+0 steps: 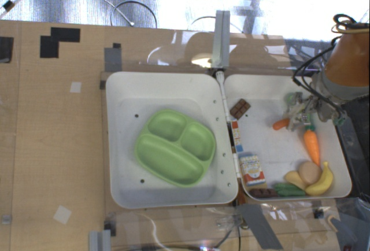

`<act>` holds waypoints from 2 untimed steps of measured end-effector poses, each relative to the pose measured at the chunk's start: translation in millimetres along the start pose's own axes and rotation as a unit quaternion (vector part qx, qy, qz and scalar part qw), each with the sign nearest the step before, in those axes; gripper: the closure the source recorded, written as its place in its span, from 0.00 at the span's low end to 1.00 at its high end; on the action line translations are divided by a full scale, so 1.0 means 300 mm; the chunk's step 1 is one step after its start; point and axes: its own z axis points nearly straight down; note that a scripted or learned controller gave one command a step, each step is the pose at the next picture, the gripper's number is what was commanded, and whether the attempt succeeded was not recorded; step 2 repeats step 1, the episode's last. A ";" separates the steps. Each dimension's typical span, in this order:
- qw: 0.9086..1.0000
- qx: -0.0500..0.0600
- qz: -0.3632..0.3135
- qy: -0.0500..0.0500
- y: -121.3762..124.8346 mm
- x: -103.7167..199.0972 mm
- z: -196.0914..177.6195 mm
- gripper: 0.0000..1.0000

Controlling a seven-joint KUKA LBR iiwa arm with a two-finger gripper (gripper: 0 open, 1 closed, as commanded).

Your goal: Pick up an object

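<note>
My gripper (pixel 298 113) hangs low over the upper right part of the right bin (pixel 263 146), below the orange wrist band (pixel 350 62). A small orange-red piece (pixel 281 124) lies just left of the gripper, touching it or nearly so; I cannot tell which. Directly below the gripper lies a carrot (pixel 312 146). A brown chocolate bar (pixel 240 108) sits further left, near the divider. In the bin's lower right corner a banana (pixel 324 181), a tan egg-shaped item (pixel 309 172) and a yellow piece (pixel 293 177) are bunched together.
The left bin (pixel 124 99) holds a green divided plate (pixel 175 147). A small printed box (pixel 251 168), a dark bar (pixel 263 192) and a green pod (pixel 289 189) lie along the right bin's front. Black cables (pixel 306 73) trail beside the arm.
</note>
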 end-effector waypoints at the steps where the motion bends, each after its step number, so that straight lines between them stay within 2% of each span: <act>1: 0.995 0.000 0.104 0.002 0.092 0.021 -0.530 1.00; 2: 0.995 0.000 0.104 0.002 0.092 0.021 -0.530 1.00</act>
